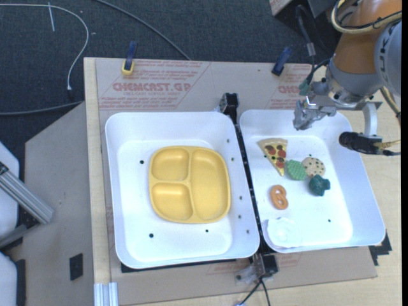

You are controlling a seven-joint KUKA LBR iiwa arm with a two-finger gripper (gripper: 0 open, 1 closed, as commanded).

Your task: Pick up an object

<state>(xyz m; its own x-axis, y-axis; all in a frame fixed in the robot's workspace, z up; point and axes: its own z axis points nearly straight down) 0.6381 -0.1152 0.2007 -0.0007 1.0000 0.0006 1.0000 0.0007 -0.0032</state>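
Nothing lifted yet: tool (307, 118) hovering at twelve o'clock of the right bin (366, 199), finger state impossible to tell, gripping nothing visible; pizza slice (275, 153), cookie (313, 166) and pretzel (278, 197) lying untouched below, at six o'clock of it.

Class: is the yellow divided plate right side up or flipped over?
Right side up: the yellow plate shows three sunken compartments facing the camera.

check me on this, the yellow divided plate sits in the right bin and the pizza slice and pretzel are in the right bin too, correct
Not quite. The camera view shows the yellow divided plate in the left bin. The pizza slice and pretzel are in the right bin, as you said.
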